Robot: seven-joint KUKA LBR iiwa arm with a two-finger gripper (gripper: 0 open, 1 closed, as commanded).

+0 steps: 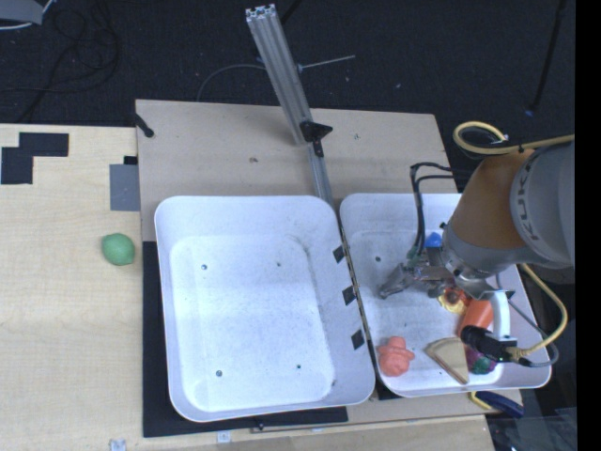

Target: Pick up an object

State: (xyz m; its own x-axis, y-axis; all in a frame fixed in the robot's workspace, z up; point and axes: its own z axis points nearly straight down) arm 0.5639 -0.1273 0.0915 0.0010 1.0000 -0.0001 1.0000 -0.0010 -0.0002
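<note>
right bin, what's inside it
The gripper reaches into the right bin. Inside: a pink object, a tan wedge, an orange piece. The arm covers whatever lies beneath it.

— Where is there open room above the bench?

— Across the left bin [249,308], bare white floor from wall to wall.

— And the right bin [376,224]?

— Crowded along its near side: a pink object [396,356], a tan wedge [453,357], an orange piece [476,312]. The arm [512,216] overhangs its right half; a slanted metal rail [285,73] stands behind.
</note>
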